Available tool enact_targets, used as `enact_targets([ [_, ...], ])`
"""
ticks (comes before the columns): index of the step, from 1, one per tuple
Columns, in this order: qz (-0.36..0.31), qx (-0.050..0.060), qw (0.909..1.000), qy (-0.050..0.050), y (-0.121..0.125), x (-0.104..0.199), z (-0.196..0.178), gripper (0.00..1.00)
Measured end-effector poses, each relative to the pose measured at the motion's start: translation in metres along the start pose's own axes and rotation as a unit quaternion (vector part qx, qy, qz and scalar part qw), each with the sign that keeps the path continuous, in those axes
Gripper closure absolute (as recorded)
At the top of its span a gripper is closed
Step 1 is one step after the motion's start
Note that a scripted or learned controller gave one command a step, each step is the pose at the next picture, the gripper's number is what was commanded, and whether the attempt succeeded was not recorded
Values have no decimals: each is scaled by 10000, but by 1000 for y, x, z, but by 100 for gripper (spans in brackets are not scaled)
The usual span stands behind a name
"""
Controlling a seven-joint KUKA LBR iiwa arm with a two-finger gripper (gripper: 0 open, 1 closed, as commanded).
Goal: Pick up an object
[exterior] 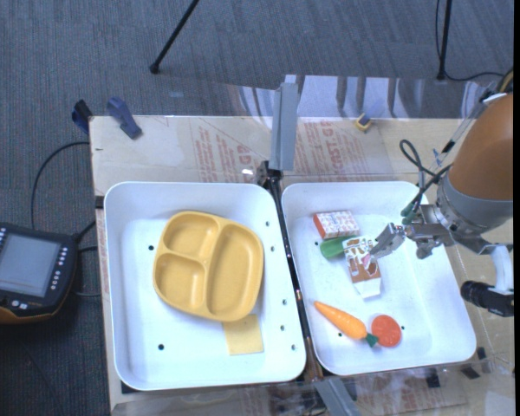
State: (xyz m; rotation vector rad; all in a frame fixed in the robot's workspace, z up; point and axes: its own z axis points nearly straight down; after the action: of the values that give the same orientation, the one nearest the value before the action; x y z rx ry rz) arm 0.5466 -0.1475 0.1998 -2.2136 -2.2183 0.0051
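Observation:
The right bin (433, 319) holds a small red-and-white box (335, 224), a green item (332, 248), a brown-and-white carton (363, 269), an orange carrot (341, 318) and a red tomato slice (386, 330). My gripper (383, 242) reaches in from the right, low over the bin, its tips just right of the carton's upper end. Nothing is visibly between the fingers.
The left bin (130, 232) holds a yellow divided plate (210, 265) and a flat yellow cheese slice (243, 335) below it. A grey post (283, 128) stands behind the gap between the bins. A pendant with a screen (24, 271) lies on the floor at left.

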Motion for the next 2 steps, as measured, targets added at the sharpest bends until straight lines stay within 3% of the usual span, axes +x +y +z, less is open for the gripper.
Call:
enact_targets([
  [1,-131,-5,9999,-5,16,9,114,0],
  [2,-804,-50,9968,-14,40,71,10,0],
])
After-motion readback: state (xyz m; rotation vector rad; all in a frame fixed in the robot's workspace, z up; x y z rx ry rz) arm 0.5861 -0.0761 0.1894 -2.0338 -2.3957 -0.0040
